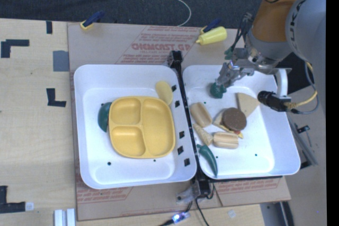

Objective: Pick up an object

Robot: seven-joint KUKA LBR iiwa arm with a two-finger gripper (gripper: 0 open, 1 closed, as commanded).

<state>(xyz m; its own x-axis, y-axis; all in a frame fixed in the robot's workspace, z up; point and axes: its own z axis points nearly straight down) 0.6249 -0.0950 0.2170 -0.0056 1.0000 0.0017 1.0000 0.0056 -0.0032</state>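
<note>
My gripper [222, 82] hangs over the back left part of the right bin [275, 161]. Its tip is right at a small dark green object [217, 91] on the bin floor. Whether that object is held, I cannot tell. In front of it lie a tan bread roll [200, 113], a second roll [203, 135], a hot dog bun [225, 140], a brown round patty [233, 119], a pale cheese wedge [247, 103] and a green pod [207, 157].
The left bin [85, 87] holds a yellow divided plate [142, 127], a dark green thing [104, 116] half under its left rim and a pale yellow piece [164, 91] at the back. A yellow clamp [212, 35] sits behind the bins. A black cable [273, 99] hangs off the wrist.
</note>
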